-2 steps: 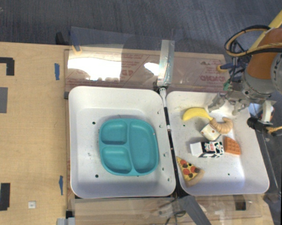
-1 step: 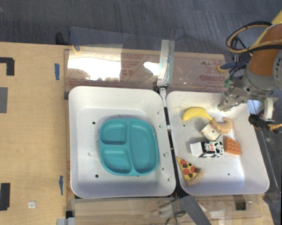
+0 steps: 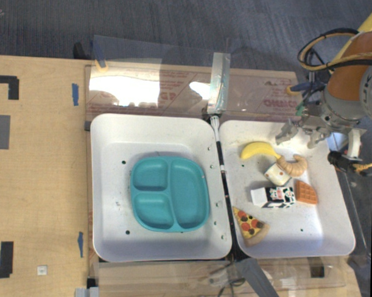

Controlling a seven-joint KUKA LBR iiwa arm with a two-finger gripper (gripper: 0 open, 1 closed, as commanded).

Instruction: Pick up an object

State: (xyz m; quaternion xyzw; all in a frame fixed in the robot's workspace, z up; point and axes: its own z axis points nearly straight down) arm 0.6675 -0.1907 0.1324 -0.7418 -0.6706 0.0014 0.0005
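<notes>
A divided plate (image 3: 170,194) lies in the left bin (image 3: 107,142). In the right bin (image 3: 329,235), a banana (image 3: 259,150) lies at the back with a croissant (image 3: 293,164) just right of it. A waffle (image 3: 305,193) and carton (image 3: 274,196) sit mid-bin, and a pizza slice (image 3: 250,224) lies in front.

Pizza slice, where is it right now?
In the camera view, the pizza slice lies in the right bin, at its near-left corner by the divider, just below the small black-and-white carton.
</notes>
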